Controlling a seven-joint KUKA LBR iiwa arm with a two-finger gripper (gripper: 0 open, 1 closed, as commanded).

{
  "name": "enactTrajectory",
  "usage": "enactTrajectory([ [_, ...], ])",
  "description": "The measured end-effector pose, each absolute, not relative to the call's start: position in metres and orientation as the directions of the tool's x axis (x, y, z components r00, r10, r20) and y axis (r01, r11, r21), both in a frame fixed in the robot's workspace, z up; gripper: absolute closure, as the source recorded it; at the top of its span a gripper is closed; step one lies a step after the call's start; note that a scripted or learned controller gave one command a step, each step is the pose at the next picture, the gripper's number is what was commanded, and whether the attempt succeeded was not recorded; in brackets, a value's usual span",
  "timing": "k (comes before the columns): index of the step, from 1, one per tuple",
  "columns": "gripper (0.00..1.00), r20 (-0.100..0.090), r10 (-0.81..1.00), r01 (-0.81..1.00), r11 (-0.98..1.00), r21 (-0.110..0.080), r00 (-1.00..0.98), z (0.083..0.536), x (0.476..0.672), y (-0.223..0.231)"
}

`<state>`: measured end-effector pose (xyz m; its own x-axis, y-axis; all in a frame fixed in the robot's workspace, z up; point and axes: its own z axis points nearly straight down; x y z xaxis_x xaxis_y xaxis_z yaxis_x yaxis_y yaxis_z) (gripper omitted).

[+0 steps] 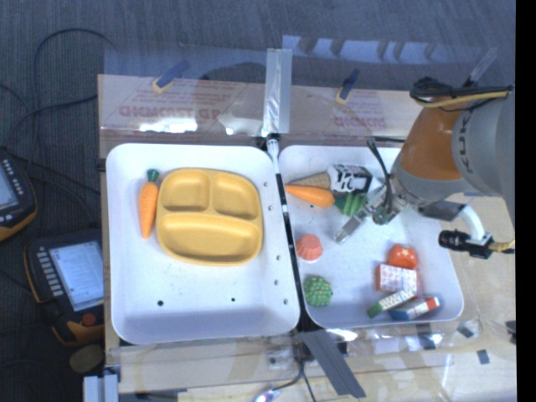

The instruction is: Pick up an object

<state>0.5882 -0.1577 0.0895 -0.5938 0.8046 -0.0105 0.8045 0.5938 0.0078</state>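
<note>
The gripper [352, 224] is hovering in the right bin [448, 308] at centre right, slim metal fingers slightly spread and pinching nothing, with a smooth tapered orange carrot [308, 195] lying just left.

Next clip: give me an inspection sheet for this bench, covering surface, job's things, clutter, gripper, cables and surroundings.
Surface: two shallow white bins, left bin and right bin, side by side.
Job's things: right bin holds an orange carrot, green knobbly ball, red-and-white box, blue-and-red marker.
Clutter: left bin holds a yellow divided plastic tray with a second carrot beside it.
Gripper: gripper low in the right bin; nothing seen between its fingers.
Cables: black cable on floor, left.
Surroundings: grey carpet; handheld screen device.
</note>
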Motion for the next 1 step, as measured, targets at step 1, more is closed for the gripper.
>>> enactTrajectory([
  [1,0.00,-0.007,0.885,0.885,0.466,0.003,-0.466,0.0897,0.6247,-0.1116],
])
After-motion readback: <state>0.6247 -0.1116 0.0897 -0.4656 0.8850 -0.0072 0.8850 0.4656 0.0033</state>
